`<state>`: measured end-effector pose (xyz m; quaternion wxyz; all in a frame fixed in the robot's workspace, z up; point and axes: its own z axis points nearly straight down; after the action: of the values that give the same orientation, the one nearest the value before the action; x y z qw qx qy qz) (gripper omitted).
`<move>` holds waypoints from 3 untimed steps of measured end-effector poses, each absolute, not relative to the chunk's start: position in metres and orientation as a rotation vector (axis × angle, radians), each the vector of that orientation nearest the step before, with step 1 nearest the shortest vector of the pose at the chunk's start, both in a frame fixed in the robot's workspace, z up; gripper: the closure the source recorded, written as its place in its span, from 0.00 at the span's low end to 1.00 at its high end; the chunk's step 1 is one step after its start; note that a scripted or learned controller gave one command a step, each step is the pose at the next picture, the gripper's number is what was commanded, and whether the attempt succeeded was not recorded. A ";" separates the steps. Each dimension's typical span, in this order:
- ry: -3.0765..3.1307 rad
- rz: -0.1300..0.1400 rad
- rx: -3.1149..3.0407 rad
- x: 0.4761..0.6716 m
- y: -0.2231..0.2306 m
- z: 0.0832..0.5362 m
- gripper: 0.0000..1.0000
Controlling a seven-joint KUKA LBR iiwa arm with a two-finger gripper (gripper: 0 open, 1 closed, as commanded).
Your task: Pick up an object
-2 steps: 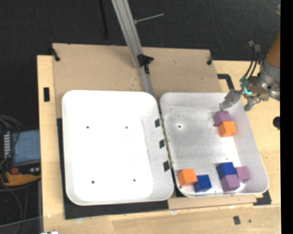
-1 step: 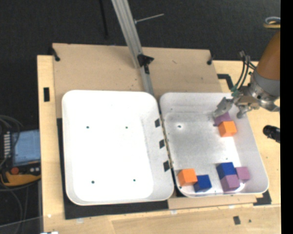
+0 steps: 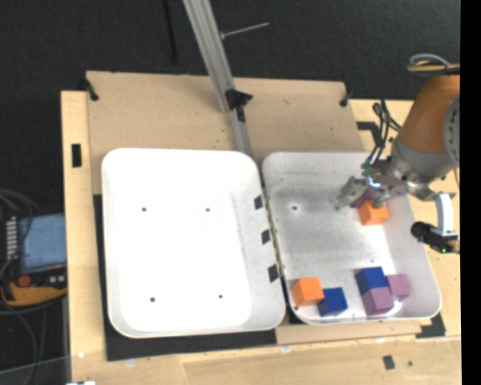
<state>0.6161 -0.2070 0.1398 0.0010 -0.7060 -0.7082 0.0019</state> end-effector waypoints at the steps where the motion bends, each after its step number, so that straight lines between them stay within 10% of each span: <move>1: -2.239 -0.013 -2.238 0.623 -0.211 0.128 0.00; 2: -2.243 -0.016 -2.243 0.624 -0.213 0.139 1.00; 3: -2.231 -0.006 -2.221 0.632 -0.206 0.194 1.00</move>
<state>0.6323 -0.2062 0.1944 -0.0032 -0.7056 -0.7086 -0.0020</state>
